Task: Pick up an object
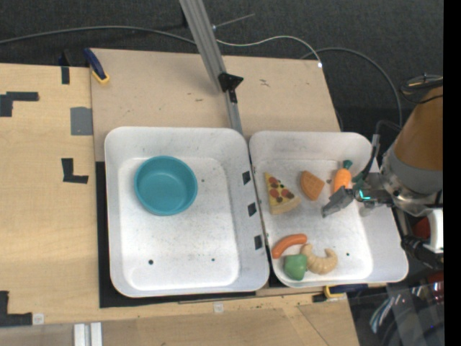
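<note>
camera view: from left, we see a bowl point(166, 185), then pizza point(280, 193), bread point(312, 185) and a carrot point(342, 176) mid-right. our gripper point(343, 201) hovers spread and empty below the carrot; next we must descend and close.

Your arm point(421, 150) enters from 3 o'clock, its orange band bulking at the frame's right side, the grey wrist below it. From there it reaches toward 9 o'clock. Gripper point(344, 195) sits low, angled down toward 8 o'clock. You see one dark finger point(336, 204) slanting out from the wrist block; whether the fingers stand parted or closed is unclear.
</note>
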Tool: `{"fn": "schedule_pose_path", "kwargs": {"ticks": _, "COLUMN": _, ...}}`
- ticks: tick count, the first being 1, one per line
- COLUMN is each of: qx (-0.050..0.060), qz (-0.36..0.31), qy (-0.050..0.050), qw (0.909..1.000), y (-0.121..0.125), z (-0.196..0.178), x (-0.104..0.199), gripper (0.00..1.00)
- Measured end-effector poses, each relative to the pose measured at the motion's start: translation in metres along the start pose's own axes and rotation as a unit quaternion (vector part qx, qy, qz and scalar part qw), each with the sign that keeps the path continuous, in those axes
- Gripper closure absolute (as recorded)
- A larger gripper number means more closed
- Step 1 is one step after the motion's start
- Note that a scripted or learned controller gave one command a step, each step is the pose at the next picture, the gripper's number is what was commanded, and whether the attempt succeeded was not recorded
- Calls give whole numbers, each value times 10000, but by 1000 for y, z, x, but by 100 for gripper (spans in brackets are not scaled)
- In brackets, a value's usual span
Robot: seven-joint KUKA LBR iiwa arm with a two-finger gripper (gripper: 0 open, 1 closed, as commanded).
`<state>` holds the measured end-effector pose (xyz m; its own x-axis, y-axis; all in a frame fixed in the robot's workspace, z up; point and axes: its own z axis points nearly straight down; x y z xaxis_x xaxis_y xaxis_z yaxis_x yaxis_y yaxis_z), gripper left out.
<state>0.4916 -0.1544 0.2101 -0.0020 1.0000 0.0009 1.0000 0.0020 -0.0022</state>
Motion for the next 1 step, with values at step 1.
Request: {"fn": "schedule_pose_path", "kwargs": {"ticks": 1, "qx": 3, "qz": 2, "qy": 0, "qw": 10000, "y": 7, "z": 52, "x": 8, "gripper": 0}}
